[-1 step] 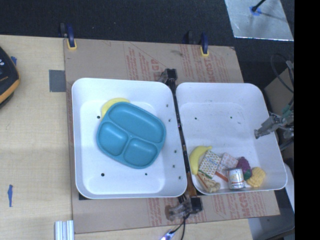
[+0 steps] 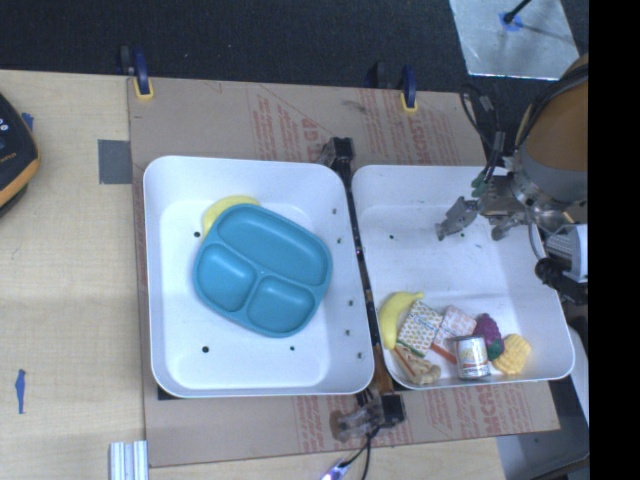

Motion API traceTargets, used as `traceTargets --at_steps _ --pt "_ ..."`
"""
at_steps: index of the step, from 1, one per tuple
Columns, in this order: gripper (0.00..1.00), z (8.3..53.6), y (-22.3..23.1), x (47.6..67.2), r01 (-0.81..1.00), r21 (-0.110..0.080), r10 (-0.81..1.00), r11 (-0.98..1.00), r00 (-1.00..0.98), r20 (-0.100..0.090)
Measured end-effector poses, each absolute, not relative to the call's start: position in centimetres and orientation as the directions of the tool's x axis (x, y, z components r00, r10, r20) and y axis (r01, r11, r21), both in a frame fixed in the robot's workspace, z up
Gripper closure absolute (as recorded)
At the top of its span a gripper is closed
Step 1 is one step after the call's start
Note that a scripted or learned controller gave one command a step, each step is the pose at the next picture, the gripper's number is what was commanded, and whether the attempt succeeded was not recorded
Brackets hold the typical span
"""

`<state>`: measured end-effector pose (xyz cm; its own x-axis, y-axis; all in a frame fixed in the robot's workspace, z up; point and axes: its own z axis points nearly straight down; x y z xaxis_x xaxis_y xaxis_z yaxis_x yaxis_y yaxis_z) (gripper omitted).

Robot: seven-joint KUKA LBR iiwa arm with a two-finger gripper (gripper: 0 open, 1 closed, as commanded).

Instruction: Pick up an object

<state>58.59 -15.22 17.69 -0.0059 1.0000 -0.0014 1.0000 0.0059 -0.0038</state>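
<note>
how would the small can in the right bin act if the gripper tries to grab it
The can looks rigid, so it likely won't deform. Its round metal side seems smooth and may slip or roll if pinched off-centre. It sits packed among the banana and other toys, so neighbours would probably get nudged.

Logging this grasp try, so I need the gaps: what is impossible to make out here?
- Yellow object: mostly hidden under the blue divided plate.
- Cluster by the small can: items overlap, too small to identify.
- Arm: cut off at the right edge.
- Pincer: blurred.
</note>
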Motion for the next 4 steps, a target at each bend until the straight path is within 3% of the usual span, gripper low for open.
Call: traceTargets --at_steps 1,2,3,4 --pt "0.00 11.4 -21.2 65.6 1.000 -0.003 1.000 0.004 -0.004 0.000" --pt "0.00 9.1 -18.0 60.3 1.000 -0.004 1.000 0.004 -0.004 -0.001" --pt "0.00 13.1 -21.3 48.7 1.000 -0.003 1.000 0.004 -0.004 0.000" --pt "0.00 9.5 -10.8 50.1 1.000 0.003 1.000 0.006 -0.006 0.000"
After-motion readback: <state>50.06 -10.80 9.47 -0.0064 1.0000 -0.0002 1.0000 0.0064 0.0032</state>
